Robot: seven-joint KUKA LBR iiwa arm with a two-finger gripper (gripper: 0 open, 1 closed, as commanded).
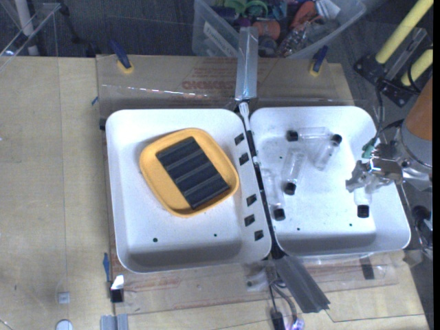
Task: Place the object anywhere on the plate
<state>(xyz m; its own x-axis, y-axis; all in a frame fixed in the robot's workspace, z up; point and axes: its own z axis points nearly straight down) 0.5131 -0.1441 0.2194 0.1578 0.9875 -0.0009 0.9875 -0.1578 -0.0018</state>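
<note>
Tool (362, 177), grip state unclear, hovers over right bin (385, 232) near clear bottles (317, 146).

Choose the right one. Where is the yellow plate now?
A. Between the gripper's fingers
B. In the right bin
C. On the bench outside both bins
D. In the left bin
D: the plate lies flat in the left bin, while the gripper is over the right bin, among the clear objects there.

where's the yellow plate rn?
The yellow plate lies in the left bin, a dark ridged block resting on it; the gripper is over the right bin.
</note>
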